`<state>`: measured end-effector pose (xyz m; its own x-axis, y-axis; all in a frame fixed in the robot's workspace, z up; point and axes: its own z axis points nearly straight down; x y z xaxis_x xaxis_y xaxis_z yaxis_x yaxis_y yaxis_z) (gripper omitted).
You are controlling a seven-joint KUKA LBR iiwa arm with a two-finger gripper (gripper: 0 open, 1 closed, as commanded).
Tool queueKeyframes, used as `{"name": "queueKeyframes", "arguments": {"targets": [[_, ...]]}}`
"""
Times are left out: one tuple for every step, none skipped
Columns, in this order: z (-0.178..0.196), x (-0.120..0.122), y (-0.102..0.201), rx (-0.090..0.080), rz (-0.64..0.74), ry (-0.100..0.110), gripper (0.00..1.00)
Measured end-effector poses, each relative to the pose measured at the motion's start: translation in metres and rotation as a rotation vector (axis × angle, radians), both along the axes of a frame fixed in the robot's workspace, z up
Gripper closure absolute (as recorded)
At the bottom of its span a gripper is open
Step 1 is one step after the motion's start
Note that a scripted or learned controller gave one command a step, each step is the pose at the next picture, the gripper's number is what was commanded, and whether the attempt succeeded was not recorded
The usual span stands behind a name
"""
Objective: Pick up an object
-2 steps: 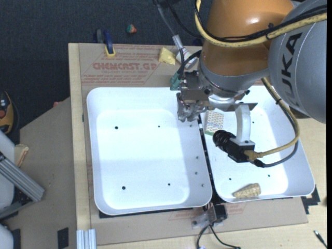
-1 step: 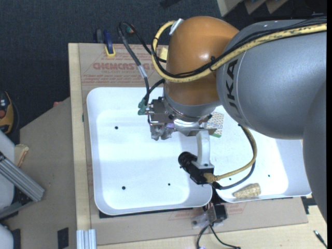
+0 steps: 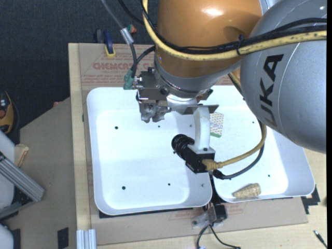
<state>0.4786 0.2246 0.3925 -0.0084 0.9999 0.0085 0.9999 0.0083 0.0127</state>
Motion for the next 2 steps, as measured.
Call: {"name": "queueKeyframes", "arguments": {"targets": [[-0.127,0.017,-0.001,-0.014,-0.010,0.025,1.00],[-0.020,0.001,-0.011,-0.003,-0.007,0.002,1.00]]}}
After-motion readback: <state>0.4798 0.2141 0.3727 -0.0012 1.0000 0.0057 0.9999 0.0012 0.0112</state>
